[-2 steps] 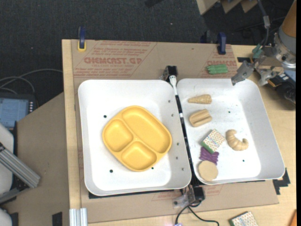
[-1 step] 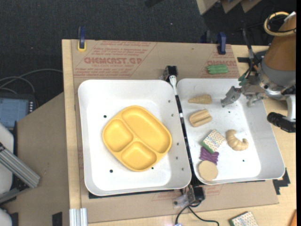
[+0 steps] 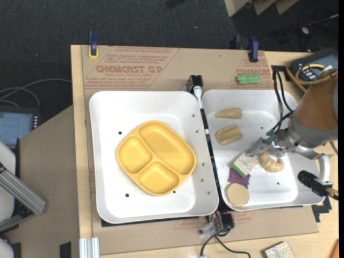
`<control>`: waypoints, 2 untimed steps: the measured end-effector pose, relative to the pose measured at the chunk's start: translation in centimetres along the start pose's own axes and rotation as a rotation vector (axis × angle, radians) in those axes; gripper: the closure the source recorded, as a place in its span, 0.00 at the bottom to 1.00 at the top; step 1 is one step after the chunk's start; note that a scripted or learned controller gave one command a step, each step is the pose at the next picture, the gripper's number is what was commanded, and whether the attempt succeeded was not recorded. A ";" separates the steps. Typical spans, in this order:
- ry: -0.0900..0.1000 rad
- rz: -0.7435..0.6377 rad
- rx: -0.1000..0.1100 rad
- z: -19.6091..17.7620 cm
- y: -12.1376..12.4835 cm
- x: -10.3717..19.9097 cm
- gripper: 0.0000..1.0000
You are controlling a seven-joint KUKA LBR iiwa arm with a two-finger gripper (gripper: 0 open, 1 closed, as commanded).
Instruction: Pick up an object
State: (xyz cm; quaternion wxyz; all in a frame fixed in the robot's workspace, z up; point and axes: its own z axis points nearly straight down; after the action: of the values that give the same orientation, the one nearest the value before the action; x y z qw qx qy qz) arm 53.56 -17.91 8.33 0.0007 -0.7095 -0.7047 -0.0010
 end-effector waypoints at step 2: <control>-0.001 -0.013 -0.004 -0.1 5.0 5.3 1.00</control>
State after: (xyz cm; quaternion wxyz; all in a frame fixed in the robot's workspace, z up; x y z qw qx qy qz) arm 58.62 -12.68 8.42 -0.0010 -0.7047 -0.7095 -0.0019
